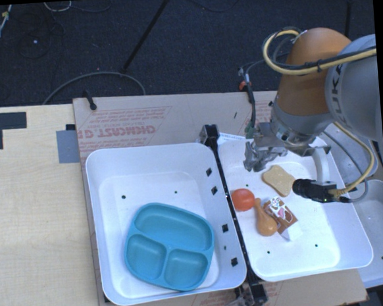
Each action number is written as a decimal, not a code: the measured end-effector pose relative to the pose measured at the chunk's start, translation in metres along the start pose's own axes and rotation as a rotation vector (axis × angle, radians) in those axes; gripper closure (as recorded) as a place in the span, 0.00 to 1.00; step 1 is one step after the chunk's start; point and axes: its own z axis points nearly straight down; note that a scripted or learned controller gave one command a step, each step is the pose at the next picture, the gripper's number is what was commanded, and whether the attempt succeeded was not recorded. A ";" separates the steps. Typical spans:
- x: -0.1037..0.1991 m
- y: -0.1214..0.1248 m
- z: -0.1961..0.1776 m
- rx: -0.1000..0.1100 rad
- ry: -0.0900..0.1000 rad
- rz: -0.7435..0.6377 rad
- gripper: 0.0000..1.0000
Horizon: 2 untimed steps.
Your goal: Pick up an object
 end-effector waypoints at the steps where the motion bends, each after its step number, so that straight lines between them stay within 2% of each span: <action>1: 0.044 -0.017 0.007 0.001 -0.001 0.000 1.00; 2: 0.088 -0.021 0.007 0.001 -0.001 0.000 1.00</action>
